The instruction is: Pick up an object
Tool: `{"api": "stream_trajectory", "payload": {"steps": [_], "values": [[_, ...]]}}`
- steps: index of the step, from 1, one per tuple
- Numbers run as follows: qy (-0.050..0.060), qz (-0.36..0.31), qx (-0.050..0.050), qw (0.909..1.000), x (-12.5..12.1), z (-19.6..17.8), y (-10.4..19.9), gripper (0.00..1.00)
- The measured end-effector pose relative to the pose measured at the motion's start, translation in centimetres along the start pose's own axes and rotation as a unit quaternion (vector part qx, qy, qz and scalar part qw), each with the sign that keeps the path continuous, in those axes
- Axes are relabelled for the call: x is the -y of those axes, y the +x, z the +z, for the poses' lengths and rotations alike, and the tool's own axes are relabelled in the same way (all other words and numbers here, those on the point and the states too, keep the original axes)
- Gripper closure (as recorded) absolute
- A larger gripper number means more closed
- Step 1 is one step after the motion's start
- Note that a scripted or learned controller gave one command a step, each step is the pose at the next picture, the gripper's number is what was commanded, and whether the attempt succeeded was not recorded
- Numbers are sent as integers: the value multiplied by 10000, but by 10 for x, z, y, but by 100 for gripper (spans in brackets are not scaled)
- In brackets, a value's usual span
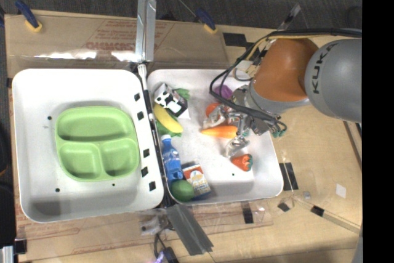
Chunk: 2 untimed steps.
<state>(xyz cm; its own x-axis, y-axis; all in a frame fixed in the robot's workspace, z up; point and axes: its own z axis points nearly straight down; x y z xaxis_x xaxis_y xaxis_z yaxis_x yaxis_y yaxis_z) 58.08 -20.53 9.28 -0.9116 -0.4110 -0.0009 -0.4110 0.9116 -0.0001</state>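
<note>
Left of me, a green tray [96, 143] lies in the left bin [31, 95]; blue clamps [28, 14] grip the cardboard [184, 37].

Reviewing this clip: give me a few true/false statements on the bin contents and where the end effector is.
1. The green divided tray lies in the left bin. True.
2. The banana is in the left bin. False: it lies in the right bin, near the divider.
3. The end effector is over the right bin, by the carrot. True.
4. The blue bottle stands upright on the tray. False: it lies in the right bin, below the banana.
5. The arm reaches over the left bin. False: it is over the right one.
</note>
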Motion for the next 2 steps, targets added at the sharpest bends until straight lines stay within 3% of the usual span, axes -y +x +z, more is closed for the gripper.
{"api": "stream_trajectory", "payload": {"steps": [1, 2], "values": [[6, -31, 16, 10000, -1, -11, -3, 100], [36, 631, 63, 9980, -79, -163, -30, 100]]}}
